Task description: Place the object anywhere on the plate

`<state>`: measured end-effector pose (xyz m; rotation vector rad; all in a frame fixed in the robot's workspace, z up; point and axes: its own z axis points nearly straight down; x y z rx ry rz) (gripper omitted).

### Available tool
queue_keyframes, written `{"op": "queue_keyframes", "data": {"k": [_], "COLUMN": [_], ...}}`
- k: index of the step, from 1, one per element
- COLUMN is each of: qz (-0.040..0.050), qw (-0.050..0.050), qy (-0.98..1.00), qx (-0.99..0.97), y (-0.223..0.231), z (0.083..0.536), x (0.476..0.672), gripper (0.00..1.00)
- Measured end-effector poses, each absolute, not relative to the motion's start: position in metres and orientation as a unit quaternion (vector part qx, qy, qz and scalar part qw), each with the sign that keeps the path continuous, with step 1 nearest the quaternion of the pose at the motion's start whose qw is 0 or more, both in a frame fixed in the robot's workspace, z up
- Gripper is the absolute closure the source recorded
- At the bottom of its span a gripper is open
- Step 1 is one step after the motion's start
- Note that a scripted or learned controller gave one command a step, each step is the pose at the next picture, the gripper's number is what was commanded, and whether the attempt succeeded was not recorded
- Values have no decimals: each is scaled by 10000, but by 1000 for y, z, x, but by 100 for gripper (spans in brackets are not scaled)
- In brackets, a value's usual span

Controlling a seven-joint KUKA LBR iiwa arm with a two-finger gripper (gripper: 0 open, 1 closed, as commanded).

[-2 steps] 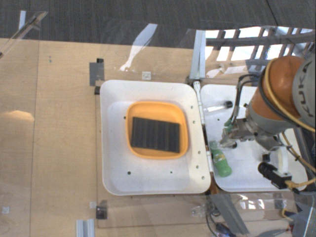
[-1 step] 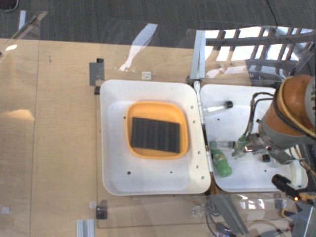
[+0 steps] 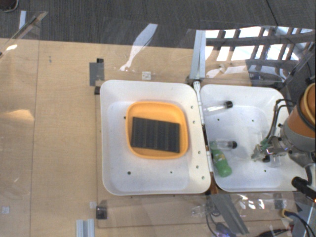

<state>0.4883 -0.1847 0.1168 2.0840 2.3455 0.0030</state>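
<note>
A yellow-orange plate point(image 3: 158, 113) sits in the middle of the left bin point(image 3: 148, 177). A dark grey ridged rectangular object point(image 3: 155, 135) lies flat on the plate and covers most of its floor. My gripper point(image 3: 265, 152) hangs over the right part of the right bin point(image 3: 247, 179), well away from the plate. The grey arm with its orange band point(image 3: 302, 115) comes in from the right edge above it.
In the right bin lie two clear tubes with black caps, one near the top left point(image 3: 218, 106) and one at the left middle point(image 3: 223, 144). A green bottle-like object point(image 3: 221, 164) rests by the bin's left wall. Cables run beside the wrist.
</note>
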Motion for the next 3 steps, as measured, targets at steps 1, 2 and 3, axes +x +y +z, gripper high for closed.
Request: {"op": "queue_keyframes", "data": {"k": [1, 2, 3], "qz": [22, 14, 15], "qw": [27, 25, 58], "qy": [7624, 7695, 8205], "qx": [6471, 6387, 5716], "y": [-73, -118, -179], "z": [186, 202, 99], "x": [520, 489, 490], "gripper": [100, 100, 100]}}
